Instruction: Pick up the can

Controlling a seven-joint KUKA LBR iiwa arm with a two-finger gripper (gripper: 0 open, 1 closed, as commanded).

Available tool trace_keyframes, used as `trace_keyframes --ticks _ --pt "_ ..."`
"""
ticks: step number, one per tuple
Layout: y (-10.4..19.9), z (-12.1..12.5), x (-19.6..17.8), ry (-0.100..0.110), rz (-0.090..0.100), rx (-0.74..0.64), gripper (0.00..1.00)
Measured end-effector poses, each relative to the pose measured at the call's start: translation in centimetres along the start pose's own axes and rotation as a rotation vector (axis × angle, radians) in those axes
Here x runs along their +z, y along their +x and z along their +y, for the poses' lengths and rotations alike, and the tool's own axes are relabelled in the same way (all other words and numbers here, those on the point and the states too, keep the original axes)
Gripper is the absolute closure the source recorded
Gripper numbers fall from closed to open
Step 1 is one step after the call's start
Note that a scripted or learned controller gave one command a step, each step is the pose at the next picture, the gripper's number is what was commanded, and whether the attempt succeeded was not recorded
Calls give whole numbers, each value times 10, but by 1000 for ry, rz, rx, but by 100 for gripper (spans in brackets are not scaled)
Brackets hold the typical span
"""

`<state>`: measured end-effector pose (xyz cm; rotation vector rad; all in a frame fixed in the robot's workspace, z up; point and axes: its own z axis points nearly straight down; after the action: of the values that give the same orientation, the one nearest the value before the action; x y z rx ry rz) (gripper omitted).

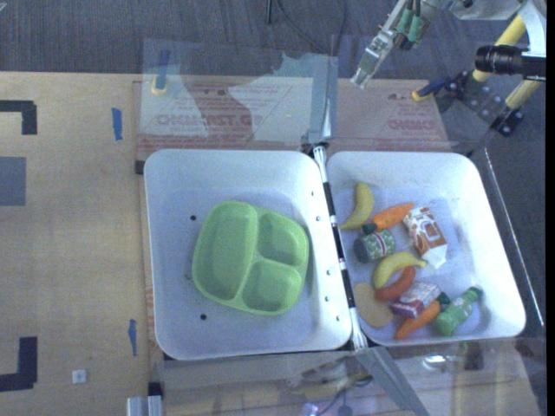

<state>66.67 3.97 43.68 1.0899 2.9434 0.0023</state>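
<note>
Approach step: the end effector (362, 73), its opening impossible to tell, hangs high; the can (375, 245) lies well below it, needing descent.

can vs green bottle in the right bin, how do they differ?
The can is short and stubby with a dark top and a mixed-colour label; the green bottle is longer, narrows to a neck, and is green all over. The can sits near the bin's left side beside the bananas; the bottle lies at the lower right corner, next to a carrot. Both lie on their sides in the right bin, untouched by the gripper.
</note>
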Motion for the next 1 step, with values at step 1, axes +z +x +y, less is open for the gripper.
trace_keyframes --ticks 1 --pt "2 -18 0 -1 0 13 100"
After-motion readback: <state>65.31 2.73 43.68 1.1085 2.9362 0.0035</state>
